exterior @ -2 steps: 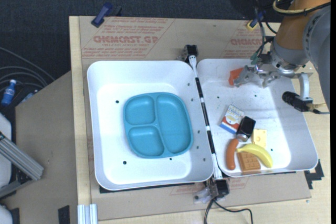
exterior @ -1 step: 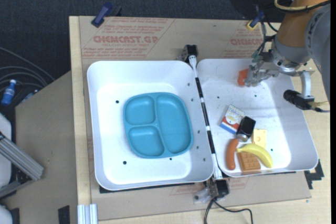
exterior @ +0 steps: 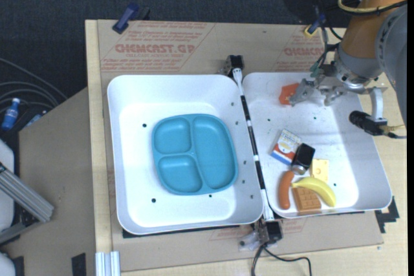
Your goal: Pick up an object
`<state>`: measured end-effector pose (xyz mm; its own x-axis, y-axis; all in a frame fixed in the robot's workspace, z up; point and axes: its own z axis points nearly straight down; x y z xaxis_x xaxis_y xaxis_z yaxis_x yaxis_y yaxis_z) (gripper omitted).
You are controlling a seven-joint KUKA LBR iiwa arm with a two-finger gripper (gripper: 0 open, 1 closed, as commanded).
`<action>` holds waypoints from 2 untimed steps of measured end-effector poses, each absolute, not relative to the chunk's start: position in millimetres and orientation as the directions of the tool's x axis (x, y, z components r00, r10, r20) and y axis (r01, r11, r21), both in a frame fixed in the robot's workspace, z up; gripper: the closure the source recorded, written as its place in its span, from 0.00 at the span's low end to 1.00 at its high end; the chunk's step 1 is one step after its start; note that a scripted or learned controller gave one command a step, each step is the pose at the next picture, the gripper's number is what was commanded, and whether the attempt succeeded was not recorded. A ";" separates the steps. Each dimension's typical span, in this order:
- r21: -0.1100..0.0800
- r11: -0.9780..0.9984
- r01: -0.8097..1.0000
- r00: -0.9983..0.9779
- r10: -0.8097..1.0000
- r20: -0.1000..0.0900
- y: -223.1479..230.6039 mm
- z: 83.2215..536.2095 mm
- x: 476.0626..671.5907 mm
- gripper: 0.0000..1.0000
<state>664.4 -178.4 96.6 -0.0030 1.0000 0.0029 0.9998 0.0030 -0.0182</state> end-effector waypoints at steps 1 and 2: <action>-0.016 0.001 1.000 -0.001 1.000 -0.001 -146.5 86.6 664.2 0.00; -0.020 0.002 1.000 -0.002 1.000 0.004 -144.7 96.7 664.2 1.00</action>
